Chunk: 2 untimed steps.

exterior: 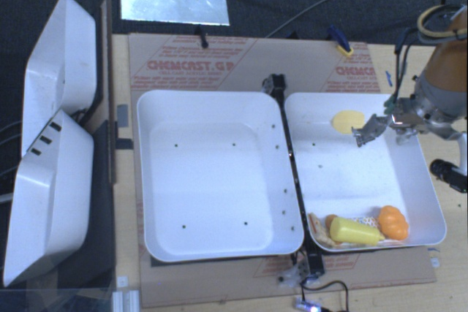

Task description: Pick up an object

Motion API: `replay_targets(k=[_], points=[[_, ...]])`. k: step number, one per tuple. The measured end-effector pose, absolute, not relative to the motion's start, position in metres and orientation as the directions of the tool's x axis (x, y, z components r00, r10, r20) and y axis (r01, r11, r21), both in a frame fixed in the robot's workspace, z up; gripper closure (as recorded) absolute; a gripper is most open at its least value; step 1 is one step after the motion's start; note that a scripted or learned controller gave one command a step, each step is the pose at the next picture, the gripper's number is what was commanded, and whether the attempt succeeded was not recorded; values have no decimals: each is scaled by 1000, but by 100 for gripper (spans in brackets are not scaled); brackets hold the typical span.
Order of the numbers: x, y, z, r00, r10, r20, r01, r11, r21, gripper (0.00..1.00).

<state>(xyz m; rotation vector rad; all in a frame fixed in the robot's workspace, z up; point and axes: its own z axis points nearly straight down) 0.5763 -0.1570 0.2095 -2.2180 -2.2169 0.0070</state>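
**Arm Poised Over Right Bin**

The left bin (pixel 212 172) sat on the desk's board, printed "CHEMCAST" (pixel 191 65). In the right bin (pixel 420 179), a yellow disc (pixel 348 120) lay just beside the end effector (pixel 363 135), whose grip I cannot tell. The arm (pixel 439 95) reached in low from the right.

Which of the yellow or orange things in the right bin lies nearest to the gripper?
The flat pale yellow disc near the bin's far edge, just left of the gripper. The yellow bottle-like piece and the orange ball lie together at the near edge, farther away.
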Motion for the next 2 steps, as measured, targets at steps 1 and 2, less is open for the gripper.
replay_targets(k=[1,2], points=[[578,-157,214,0,1000,0,1000,0,1,0],[584,-150,157,-1,1000,1,1000,1,-4,0]])
